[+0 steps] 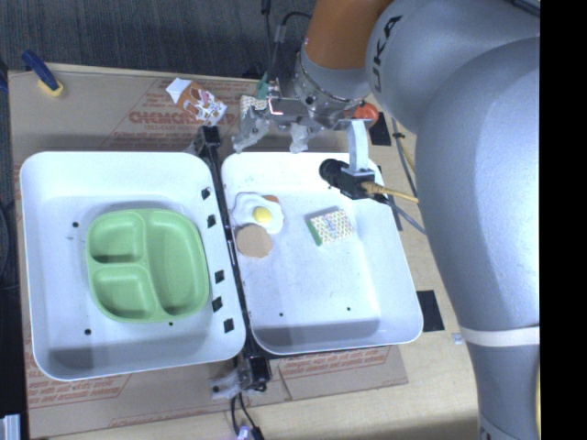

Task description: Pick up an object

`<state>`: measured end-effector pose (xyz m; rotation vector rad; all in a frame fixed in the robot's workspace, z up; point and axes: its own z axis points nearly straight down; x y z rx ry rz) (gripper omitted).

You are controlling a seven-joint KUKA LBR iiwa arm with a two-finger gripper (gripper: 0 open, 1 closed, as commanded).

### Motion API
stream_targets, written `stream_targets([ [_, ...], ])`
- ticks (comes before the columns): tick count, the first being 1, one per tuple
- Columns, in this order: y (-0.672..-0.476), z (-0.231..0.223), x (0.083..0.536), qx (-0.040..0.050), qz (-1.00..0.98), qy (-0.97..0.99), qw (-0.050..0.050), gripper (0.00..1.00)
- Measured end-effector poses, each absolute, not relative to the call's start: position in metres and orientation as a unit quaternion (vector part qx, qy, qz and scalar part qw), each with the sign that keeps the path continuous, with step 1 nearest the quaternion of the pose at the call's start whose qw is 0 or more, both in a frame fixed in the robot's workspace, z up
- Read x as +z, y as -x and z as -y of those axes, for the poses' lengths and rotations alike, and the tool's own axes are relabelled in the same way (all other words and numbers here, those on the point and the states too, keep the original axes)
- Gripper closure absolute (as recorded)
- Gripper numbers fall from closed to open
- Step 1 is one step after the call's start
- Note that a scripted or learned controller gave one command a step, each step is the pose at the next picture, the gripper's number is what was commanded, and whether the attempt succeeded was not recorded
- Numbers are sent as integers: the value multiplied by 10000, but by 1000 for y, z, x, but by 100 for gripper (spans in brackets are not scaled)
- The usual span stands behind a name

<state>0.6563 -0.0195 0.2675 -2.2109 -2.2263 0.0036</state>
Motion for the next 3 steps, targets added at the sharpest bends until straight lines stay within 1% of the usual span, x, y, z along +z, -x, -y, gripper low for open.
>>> stream_targets([
  [1,-592,111,133,34,7085,7057,26,0],
  [2,-592,102,243,-1,7089,7053,-6,0],
  [3,-547,66,231,15,7095,7047,14,0],
])
